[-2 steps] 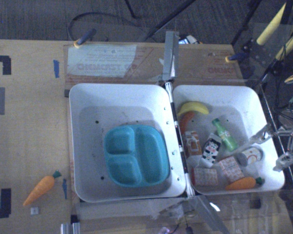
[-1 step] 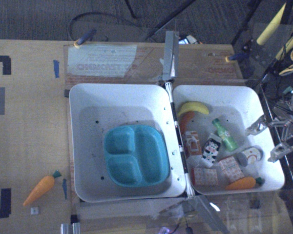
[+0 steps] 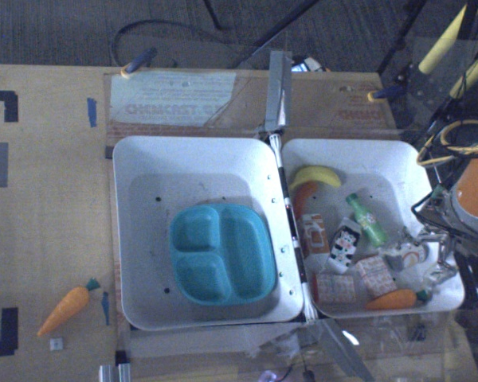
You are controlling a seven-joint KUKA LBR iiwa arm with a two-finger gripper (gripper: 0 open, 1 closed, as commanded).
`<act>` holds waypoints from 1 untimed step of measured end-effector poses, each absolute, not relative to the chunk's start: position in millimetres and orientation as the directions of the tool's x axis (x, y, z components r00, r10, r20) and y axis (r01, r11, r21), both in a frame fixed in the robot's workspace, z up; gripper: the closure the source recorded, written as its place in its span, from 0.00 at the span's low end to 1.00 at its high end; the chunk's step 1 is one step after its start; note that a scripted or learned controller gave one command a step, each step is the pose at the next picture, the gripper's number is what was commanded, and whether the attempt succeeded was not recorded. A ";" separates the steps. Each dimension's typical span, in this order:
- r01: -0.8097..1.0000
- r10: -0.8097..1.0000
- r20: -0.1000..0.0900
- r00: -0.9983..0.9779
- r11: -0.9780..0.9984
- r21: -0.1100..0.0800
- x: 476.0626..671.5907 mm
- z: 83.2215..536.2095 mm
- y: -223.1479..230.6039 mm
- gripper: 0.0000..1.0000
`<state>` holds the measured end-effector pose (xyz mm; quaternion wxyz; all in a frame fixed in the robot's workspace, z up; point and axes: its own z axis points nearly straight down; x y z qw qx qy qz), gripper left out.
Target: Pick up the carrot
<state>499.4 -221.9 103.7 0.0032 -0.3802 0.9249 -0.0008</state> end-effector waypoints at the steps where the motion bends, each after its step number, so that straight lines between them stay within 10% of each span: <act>1: -0.702 -0.702 -0.014 -0.712 0.712 -0.007 502.5 114.8 -218.6 1.00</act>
